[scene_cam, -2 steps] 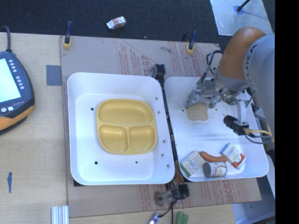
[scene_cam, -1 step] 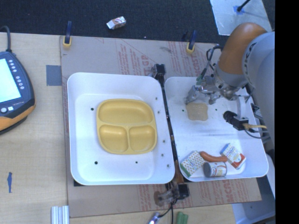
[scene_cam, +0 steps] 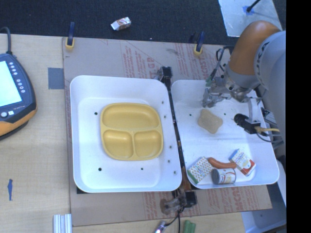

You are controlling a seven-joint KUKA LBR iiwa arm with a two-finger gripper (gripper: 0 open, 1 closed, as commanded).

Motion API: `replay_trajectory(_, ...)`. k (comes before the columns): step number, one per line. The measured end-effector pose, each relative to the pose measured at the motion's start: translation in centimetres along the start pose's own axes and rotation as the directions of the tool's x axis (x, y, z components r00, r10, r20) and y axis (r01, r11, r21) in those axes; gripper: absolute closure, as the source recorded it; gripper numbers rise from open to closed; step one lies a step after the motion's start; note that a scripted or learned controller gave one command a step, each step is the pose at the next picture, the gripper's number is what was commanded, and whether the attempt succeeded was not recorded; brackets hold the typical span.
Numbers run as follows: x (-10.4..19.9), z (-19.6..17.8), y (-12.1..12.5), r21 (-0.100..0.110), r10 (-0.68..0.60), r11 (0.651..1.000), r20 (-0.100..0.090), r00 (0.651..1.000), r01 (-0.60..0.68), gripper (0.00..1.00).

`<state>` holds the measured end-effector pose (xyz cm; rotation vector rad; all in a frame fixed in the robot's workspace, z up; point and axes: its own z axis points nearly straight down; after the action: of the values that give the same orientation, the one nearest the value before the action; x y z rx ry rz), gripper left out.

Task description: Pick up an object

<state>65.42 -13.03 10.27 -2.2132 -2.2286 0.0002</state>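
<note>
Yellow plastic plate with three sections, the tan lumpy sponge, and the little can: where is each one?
yellow plastic plate with three sections [scene_cam: 131, 130]: camera view, centre where its dividers meet.
tan lumpy sponge [scene_cam: 210, 121]: camera view, middle of its top.
little can [scene_cam: 223, 177]: camera view, its side.

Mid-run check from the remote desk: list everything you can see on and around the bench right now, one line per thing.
Bins: two, white, side by side on the bench.
Divided plate: one, yellow, three compartments, middle of the left bin.
Sponge-like lump: one, tan, upper part of the right bin.
Sausage-shaped item: one, orange-red, near edge of the right bin.
Packet: one, green and white, right bin's near left corner.
Small can: one, on its side, beside the packet.
Sachet: one, blue, white and red, right of the sausage.
Pendant: one, orange and grey, bench's left edge.
Wrapper: one, silvery, on the dark floor beyond.
Arm: one, grey with orange band, from the right.
Pincer: one, above the right bin's far edge, just beyond the lump.
</note>
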Motion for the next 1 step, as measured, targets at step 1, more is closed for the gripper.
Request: replay_trajectory(1,0.0,0.01,-0.01,0.0,0.0,1.0,0.0,1.0,0.0,0.0)
